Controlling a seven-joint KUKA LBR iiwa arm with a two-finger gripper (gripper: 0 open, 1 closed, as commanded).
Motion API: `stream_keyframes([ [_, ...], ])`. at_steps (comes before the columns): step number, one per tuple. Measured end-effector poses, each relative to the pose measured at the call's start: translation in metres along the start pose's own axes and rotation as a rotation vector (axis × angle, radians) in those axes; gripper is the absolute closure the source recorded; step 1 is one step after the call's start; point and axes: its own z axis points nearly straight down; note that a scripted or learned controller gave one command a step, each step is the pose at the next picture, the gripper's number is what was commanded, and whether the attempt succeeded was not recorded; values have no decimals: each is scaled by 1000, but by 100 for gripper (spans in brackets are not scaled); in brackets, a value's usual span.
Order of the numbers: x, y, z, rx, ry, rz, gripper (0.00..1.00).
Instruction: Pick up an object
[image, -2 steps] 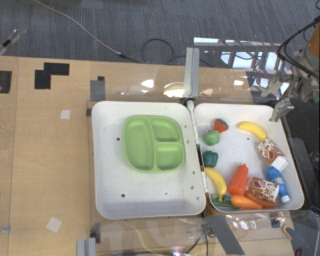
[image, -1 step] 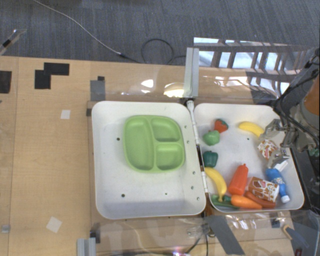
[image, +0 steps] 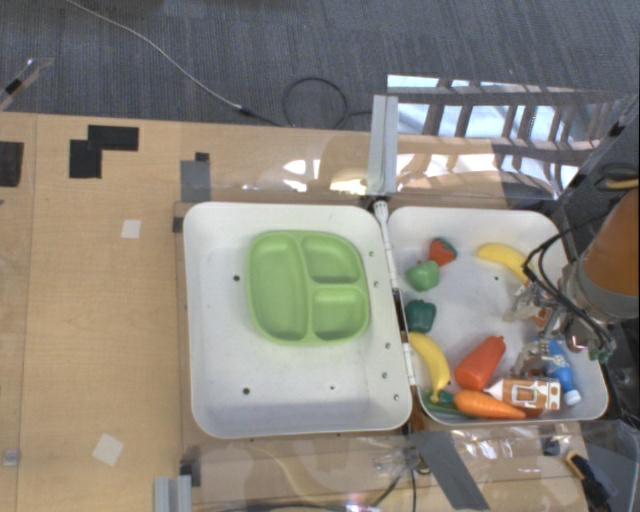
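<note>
The arm (image: 610, 260) is reaching in over the right side of the right bin (image: 470, 225), its orange band showing above the wrist. The claw (image: 545, 320) is hanging low over that bin's right half, amid cables and metal parts. Whether it is released or clenched cannot be told from this angle, and no object is visibly sitting between its parts.

Objects relative to the claw:
- A yellow banana (image: 503, 259) is lying just beyond and slightly left of the claw, near the bin's far wall.
- A red bottle (image: 481, 362) is lying tilted to the claw's near-left, close by.
- A small carton (image: 530, 393) with an orange and white label is lying directly on the near side of the claw, along the bin's near wall.
- A blue-capped item (image: 560, 375) is sitting just on the near side of the claw; its kind cannot be determined.
- A carrot (image: 487, 404) is lying left of the carton, at the near wall.
- A second banana (image: 432, 361) is lying further left, by the divider.
- A dark green pepper (image: 420, 315), a lighter green pepper (image: 423, 276) and a red strawberry-like piece (image: 441, 251) are sitting well left of the claw.

The left bin (image: 215, 390) is holding a green divided plate (image: 307, 286), well apart from the claw. Both bins are resting on the table (image: 90, 350).
</note>
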Motion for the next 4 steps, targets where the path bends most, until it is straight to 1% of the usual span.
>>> stream_keyframes([
  [1, -73, 32, 20, -2, 5, 203, 0],
  [2, -127, 94, 21, -4, 8, 182, 0],
  [3, -48, 15, 18, 2, 9, 166, 0],
  [4, -134, 68, 22, -2, 15, 200, 0],
])
